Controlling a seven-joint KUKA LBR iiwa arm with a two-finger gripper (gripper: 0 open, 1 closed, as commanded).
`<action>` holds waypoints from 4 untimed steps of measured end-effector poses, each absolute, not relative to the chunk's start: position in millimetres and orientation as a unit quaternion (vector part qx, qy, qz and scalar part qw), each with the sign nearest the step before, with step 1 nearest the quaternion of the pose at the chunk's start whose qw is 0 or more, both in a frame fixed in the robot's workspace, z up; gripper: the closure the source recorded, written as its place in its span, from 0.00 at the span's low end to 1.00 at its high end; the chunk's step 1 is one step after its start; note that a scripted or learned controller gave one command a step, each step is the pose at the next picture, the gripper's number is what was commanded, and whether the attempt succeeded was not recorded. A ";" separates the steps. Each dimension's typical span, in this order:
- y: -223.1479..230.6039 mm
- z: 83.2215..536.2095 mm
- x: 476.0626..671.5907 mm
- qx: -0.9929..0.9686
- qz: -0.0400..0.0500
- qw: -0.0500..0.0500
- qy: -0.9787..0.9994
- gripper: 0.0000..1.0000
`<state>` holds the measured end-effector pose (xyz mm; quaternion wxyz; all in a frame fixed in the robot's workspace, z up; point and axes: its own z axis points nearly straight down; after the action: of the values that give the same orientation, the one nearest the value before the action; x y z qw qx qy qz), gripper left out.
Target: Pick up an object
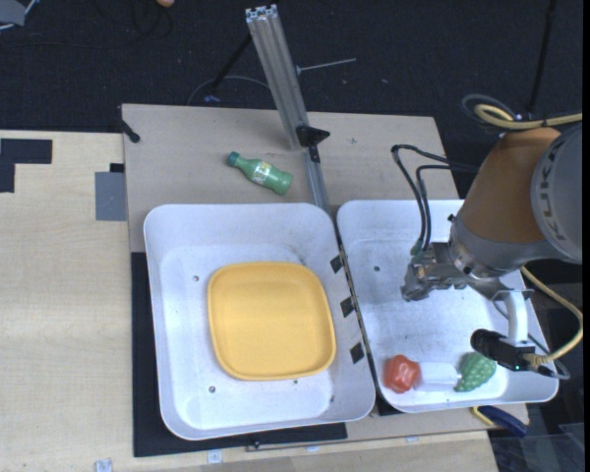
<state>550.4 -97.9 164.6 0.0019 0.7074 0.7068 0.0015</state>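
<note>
Since any object will serve, the red toy [401, 373] and the green toy [476, 371] are taken as the likely targets; both lie at the near edge of the right bin [383, 234], apart from each other. The gripper [420, 285] is seen above that bin's middle, well apart from both, with nothing held; how far it is open cannot be told from here. For a clean pick, the gripper should be centred over one toy, lowered straight, and kept off the bin wall. A yellow plate [271, 320] lies in the left bin [177, 229], and a green bottle [261, 172] on the bench behind.
</note>
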 end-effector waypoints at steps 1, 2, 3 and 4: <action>-97.7 207.5 546.0 0.707 0.001 0.001 0.707 1.00; -98.3 259.4 546.6 0.707 0.001 0.001 0.707 1.00; -59.6 258.2 565.2 0.706 0.000 0.000 0.708 1.00; -11.5 243.3 587.2 0.706 0.000 -0.001 0.708 1.00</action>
<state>587.2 -11.5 243.3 -0.0007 0.7060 0.7082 -0.0004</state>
